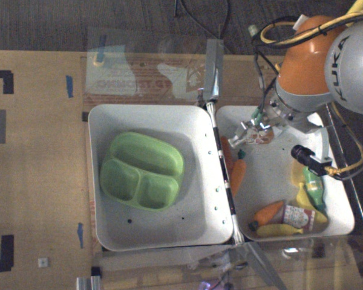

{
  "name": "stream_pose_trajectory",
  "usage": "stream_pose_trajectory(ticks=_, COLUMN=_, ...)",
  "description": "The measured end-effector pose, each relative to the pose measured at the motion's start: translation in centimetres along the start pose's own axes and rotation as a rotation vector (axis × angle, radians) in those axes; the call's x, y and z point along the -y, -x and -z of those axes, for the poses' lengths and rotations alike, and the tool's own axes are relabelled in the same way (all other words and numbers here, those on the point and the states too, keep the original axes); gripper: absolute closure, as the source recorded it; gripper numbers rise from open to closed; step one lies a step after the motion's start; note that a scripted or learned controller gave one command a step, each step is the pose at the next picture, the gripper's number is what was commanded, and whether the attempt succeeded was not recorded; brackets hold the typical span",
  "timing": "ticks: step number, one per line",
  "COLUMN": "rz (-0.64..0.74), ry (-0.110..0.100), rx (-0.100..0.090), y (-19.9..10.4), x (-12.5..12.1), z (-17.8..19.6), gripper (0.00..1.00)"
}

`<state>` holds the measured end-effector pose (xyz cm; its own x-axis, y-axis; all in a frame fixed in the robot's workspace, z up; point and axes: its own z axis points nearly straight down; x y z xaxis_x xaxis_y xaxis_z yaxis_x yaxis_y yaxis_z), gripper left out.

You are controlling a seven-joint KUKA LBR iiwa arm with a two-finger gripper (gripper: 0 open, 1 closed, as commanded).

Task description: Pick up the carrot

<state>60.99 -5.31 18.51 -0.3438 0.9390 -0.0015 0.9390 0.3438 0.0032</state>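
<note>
The carrot [237, 174] is orange with a small green top. It lies near the left wall of the right bin [278, 122], its green end pointing toward the back. My gripper [249, 134] hangs over the back left part of that bin, just behind and slightly right of the carrot's green top. Nothing can be made out in its grasp. The grey arm with its orange band [308, 53] reaches in from the upper right.
A second orange vegetable [269, 212], a banana [279, 229], a printed packet [304, 216] and a green bottle [313, 189] crowd the right bin's front right corner. A thin red item [225, 153] lies along its left wall. The left bin [109, 122] holds a green divided plate [142, 171].
</note>
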Motion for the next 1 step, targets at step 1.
stream_pose_trajectory(ticks=1, rz=0.193, ry=-0.002, rx=-0.002, y=5.17, x=6.31, z=-2.97, gripper=0.0)
